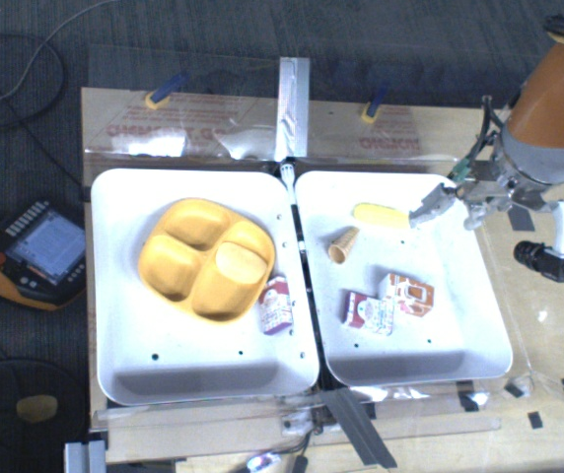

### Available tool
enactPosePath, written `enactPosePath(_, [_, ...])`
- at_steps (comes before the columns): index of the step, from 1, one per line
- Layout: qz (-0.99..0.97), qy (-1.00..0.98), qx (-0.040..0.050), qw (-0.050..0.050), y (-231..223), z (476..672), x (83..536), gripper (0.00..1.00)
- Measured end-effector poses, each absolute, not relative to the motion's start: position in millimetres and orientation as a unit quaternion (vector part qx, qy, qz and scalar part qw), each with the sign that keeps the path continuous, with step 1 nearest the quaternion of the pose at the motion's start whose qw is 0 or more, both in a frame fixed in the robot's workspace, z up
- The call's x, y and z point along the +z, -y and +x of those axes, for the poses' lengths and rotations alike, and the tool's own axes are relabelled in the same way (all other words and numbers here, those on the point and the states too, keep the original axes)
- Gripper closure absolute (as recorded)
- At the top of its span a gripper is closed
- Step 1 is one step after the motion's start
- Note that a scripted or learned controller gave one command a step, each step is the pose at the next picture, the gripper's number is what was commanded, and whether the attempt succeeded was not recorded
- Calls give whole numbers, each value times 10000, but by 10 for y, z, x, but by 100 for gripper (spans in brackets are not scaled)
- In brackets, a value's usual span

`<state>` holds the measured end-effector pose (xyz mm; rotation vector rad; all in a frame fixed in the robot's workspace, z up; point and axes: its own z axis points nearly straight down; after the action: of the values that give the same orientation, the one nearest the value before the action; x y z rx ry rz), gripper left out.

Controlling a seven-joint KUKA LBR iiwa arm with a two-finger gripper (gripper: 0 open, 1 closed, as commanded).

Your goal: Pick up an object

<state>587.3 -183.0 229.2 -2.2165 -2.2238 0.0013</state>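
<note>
I see two white bins (pixel 105 264) on a tan worktop (pixel 519 294), and I take the silver strip (pixel 293 106) between them as my mark. Left of the strip lies a golden-yellow sectioned dish (pixel 205 257), one lobe paler cream, with a small red, white and purple packet (pixel 276 304) just beside it. Right of the strip I make out a pale yellow bar (pixel 381 215), a tan cone (pixel 341 245) and two red-and-white cartons (pixel 386 304) with brown print. Farther right, my arm (pixel 543 116) shows orange above grey.
</note>
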Motion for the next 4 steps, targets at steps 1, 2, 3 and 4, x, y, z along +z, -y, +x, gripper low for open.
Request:
enactPosePath(1, [-7130, 7012, 0, 3, 1778, 5566, 934, 0])
enactPosePath(2, [-7129, 7012, 1, 5, 1778, 5564, 932, 0])
enactPosePath(3, [-7258, 6878, -38, -84, 1574, 5055, 913, 0])
enactPosePath(4, [-7340, 6791, -57, -80, 1725, 4908, 912, 0])
